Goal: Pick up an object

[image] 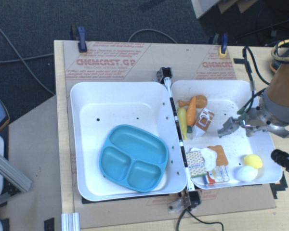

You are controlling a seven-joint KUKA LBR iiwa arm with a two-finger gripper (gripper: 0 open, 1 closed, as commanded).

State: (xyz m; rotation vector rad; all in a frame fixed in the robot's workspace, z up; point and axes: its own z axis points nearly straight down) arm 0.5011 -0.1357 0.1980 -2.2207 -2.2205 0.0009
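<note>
Tray [133, 157] in left bin [86, 105]; food items [197, 114] in right bin [231, 88]

Count: two shallow white plastic bins, left [86, 100] and right [231, 88]. One blue three-compartment tray [133, 157] in the left bin. Right of that tray: one orange carrot [191, 110], one yellow lemon [253, 160], one white egg [246, 173].

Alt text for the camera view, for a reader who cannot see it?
A grey robot arm reaches from the right, its gripper low over the right white bin, which holds toy food including a carrot, a lemon and a white egg. The left bin holds a blue divided plate.
</note>
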